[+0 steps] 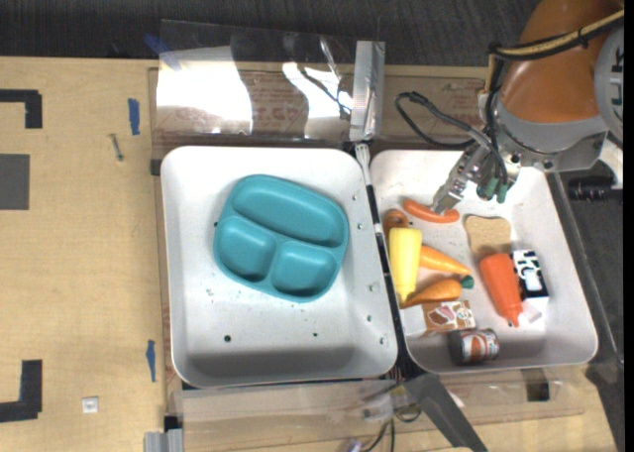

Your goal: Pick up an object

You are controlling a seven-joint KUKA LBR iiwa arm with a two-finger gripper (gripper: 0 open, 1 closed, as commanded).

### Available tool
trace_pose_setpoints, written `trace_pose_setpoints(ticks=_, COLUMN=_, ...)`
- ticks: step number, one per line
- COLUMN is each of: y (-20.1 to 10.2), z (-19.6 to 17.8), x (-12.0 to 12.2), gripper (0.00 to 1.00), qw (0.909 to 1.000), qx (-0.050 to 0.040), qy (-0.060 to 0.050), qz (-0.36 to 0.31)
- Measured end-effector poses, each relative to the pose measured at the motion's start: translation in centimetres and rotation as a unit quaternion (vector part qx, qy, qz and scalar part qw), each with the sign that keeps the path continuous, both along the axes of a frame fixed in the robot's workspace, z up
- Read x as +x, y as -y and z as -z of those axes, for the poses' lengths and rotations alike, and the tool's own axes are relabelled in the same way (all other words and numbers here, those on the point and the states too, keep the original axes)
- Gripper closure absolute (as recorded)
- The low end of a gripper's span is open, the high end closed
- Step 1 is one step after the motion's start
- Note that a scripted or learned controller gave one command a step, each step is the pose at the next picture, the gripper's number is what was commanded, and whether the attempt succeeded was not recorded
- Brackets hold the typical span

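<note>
The right bin (pixel 570 331) holds several toy foods. A small orange-red pepper (pixel 431 211) lies near the bin's back left. My gripper (pixel 464 190) hangs just right of and above it, its tip close to the pepper's right end; I cannot see whether they touch. Nothing visibly sits in the gripper. Close by are a tan bread slice (pixel 487 232), a yellow corn-like piece (pixel 403 257), a slim orange carrot (pixel 444 262), a fat orange carrot (pixel 500 286) and a small can (pixel 474 345).
The left bin (pixel 188 321) carries a teal divided plate (pixel 280 235). A black-and-white box (pixel 531 273) and a small printed carton (pixel 451 315) lie in the right bin. A clear plastic sheet (pixel 258 88) stands behind the bins. Cables (pixel 436 113) loop behind the wrist.
</note>
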State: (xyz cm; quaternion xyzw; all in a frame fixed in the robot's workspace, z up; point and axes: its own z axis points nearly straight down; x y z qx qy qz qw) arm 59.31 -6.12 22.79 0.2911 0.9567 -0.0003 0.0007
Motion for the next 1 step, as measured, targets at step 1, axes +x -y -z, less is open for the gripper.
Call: trace_pose_setpoints(ticks=1, y=-8.93, z=3.52, x=-2.31, gripper=1.00, qw=0.9997, qx=0.0011, qy=-0.004, qz=0.022)
